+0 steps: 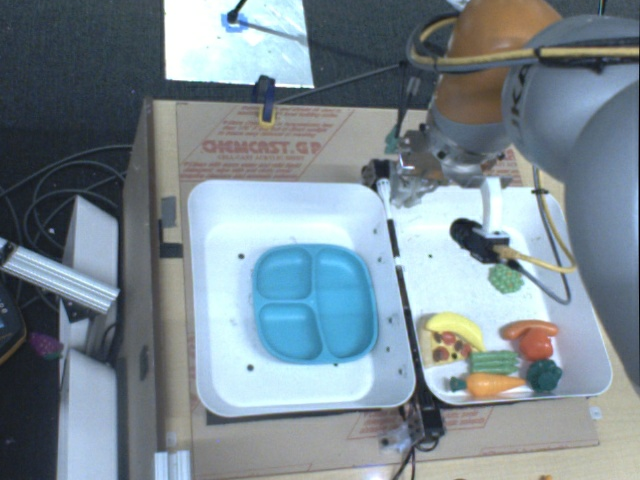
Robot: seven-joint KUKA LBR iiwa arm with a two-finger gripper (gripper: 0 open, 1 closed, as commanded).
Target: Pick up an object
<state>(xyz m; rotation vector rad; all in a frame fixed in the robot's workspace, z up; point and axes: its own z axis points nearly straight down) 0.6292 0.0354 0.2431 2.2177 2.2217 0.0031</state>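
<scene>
Two white bins sit side by side on the counter (250, 133): the left bin (215, 228) holds a blue divided plate (313, 303), and the right bin (575, 353) holds toy food gathered at the lower right of the frame, including a banana (455, 326), a pizza slice (447, 347), a carrot (492, 385), a tomato (535, 343), broccoli (545, 374) and a small green piece (506, 279). The arm (560, 78) enters from the upper right; its pincer (400, 183) hangs over the divider at the bins' upper edge, well apart from the food. Whether it is spread or pressed together cannot be told. Nothing appears grasped, so approach, grip and lift seemingly all remain.
</scene>
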